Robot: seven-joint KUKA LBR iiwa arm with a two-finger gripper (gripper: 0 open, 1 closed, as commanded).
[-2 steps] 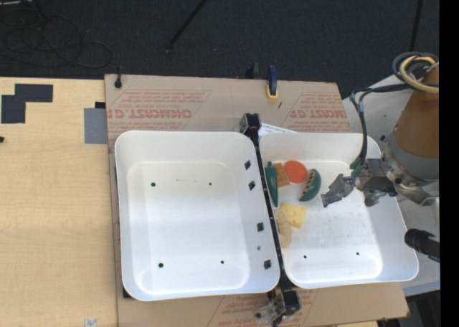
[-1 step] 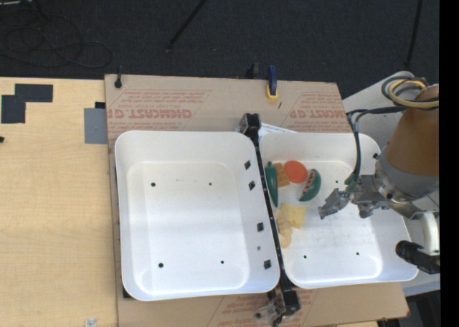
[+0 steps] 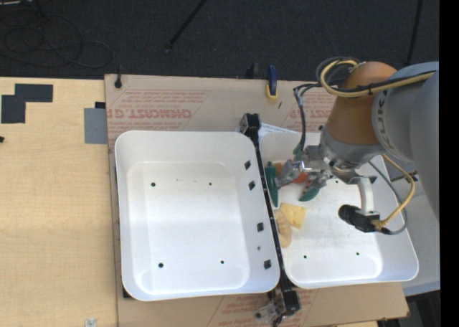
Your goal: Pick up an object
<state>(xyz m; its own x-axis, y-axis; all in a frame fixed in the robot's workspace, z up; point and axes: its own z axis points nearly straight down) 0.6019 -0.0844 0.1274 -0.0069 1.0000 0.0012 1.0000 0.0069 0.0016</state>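
The arm reached in over the right bin, its gripper low among the cluster of small things at that bin's upper left, close to the divider shared with the left bin. A green object and something red lay right at the gripper, a dark green piece sat against the divider, and a pale yellow object rested just below, apart from the rest. To do the pick well, the gripper would likely need to settle on one item only, close squarely around it, and lift straight up so nothing snagged on the divider; the yellow object looked the easiest target. Whether the gripper had closed on anything, I could not tell, since wrist and clutter hid it.
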